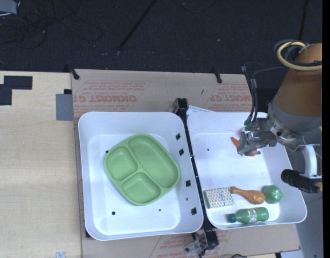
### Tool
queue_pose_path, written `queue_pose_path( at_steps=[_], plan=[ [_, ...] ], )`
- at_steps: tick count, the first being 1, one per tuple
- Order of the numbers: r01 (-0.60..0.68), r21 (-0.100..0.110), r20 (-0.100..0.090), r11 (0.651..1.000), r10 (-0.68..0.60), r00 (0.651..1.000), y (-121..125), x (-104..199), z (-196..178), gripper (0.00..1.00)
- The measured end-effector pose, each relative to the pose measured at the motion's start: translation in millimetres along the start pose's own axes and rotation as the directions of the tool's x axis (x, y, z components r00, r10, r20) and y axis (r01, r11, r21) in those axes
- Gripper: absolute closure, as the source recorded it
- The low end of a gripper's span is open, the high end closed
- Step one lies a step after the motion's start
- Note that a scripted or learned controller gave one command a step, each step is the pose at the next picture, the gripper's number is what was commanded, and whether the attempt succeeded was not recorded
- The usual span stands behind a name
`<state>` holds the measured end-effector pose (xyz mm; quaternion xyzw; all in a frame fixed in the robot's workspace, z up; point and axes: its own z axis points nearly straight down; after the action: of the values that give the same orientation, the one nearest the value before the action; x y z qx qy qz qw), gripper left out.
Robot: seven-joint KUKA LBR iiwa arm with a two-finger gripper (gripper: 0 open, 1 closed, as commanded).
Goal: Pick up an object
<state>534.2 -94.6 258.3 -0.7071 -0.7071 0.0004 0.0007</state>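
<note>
Bench: two bins, one green tray.

Green plate, white bins

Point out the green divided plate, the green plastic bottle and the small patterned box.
green divided plate (pixel 142 168), camera view, centre ridge.
green plastic bottle (pixel 250 215), camera view, mid-body label.
small patterned box (pixel 218 197), camera view, top face.
</note>
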Motion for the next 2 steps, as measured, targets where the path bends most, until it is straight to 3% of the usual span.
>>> queue_pose_path(
  at_steps=[2],
  plan=[
    [0.002, 0.001, 0.000, 1.000, -0.002, 1.000, 19, 108, 5, 1.00]
  ],
)
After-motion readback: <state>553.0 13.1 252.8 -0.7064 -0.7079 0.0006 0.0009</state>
